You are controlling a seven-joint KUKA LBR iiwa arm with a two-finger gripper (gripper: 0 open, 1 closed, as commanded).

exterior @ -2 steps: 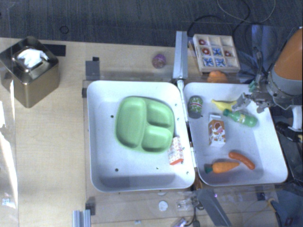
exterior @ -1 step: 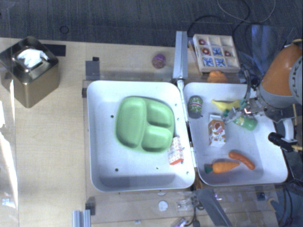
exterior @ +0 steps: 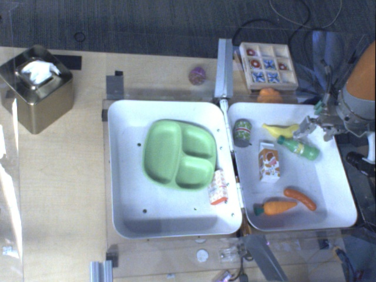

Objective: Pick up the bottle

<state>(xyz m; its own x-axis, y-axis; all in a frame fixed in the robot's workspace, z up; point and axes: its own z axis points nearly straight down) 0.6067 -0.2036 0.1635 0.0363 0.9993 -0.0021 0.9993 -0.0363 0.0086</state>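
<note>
Two shallow white bins on a wooden bench (exterior: 59, 175): left bin (exterior: 126, 216) bearing a green divided tray (exterior: 179, 153) and a small carton (exterior: 218, 188) at its four o'clock edge. Right bin (exterior: 341, 204), smooth-floored and crowded, with room tight. Bottle (exterior: 299, 147), green, lying on its side toward one o'clock of that bin, touching a banana (exterior: 275, 130) at its ten o'clock. Probably light, rigid, slick plastic, apt to roll; best gripped across mid-body. Gripper (exterior: 314, 125) just beside the bottle at one o'clock, spread of fingers impossible to tell. Juice box (exterior: 269, 163), carrot (exterior: 276, 207), sausage (exterior: 301, 198), can (exterior: 242, 131) nearby.
</note>
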